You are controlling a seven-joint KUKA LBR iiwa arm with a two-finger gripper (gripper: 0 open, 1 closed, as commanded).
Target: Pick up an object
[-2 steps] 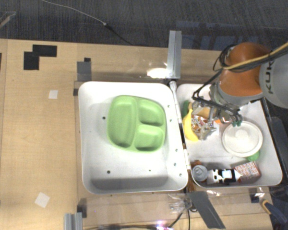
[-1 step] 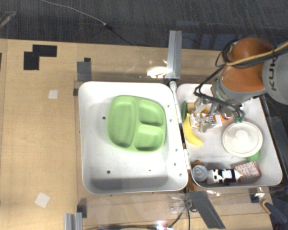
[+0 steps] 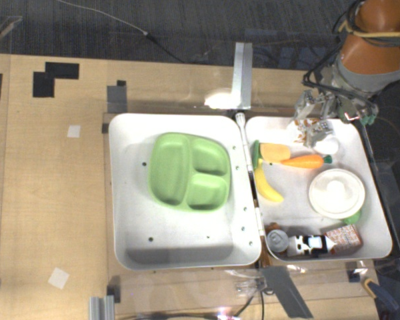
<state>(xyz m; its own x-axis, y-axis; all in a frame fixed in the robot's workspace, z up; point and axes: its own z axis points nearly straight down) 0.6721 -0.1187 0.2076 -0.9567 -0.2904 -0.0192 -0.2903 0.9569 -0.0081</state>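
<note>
The pincer (image 3: 313, 133) hangs over the far corner of the shallow white right bin (image 3: 377, 199); its opening cannot be told. Within that bin, the orange plastic carrot (image 3: 305, 161) lies just beside the pincer, the round white bowl (image 3: 337, 192) nearer the front.

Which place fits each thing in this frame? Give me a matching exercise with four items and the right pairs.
Things:
1. green divided plate
2. banana
3. white bowl
4. carrot

Places:
A. right bin, against the divider between the bins
B. middle of the left bin
C. right bin, just below the gripper
D. right bin, toward its right wall, below the carrot

Pairs: 1-B, 2-A, 3-D, 4-C
</note>
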